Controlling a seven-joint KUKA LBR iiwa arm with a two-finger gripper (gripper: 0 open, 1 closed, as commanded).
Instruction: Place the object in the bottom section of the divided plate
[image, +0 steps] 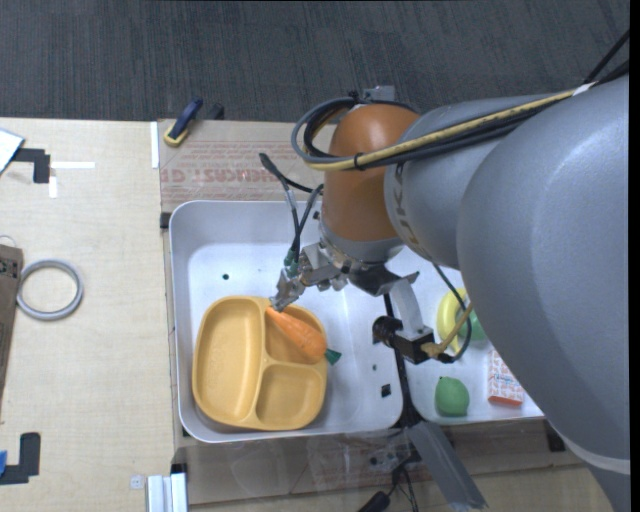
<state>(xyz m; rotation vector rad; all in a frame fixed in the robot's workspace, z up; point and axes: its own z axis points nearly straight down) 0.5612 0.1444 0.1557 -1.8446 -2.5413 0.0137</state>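
Over the yellow plastic divided plate (258, 372), tool (284, 296) touching orange toy carrot (298, 334), grip state impossible to tell. Carrot lying across the upper-right section; probably placing, needs shifting toward the bottom section.

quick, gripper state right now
Gripper: cannot be told; its tip sits at the upper end of the carrot, over the yellow plate.

Orange toy carrot (297, 334) with a green stub, lying slantwise across the upper right rim of a yellow divided plate (228, 362), over its right compartments. Plate flat in the left white bin, near its front wall.
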